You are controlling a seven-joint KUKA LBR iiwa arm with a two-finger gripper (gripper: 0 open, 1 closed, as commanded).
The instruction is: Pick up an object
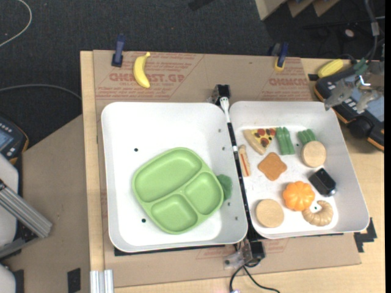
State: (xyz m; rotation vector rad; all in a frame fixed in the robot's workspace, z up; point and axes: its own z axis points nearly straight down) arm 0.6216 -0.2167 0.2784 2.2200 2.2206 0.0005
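gripper (342, 93) at upper right beyond right bin (348, 182), finger state cannot be determined, nothing visibly held, orange pumpkin (298, 195) in right bin beside black block (322, 181), green divided tray (177, 190) in left bin (119, 163)

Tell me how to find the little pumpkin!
Look in the right white bin, the one full of toy food. Go to its near half, between two round tan discs. The pumpkin is the only bright orange, ribbed ball there, beside a small black block and just above a curled tan pastry.
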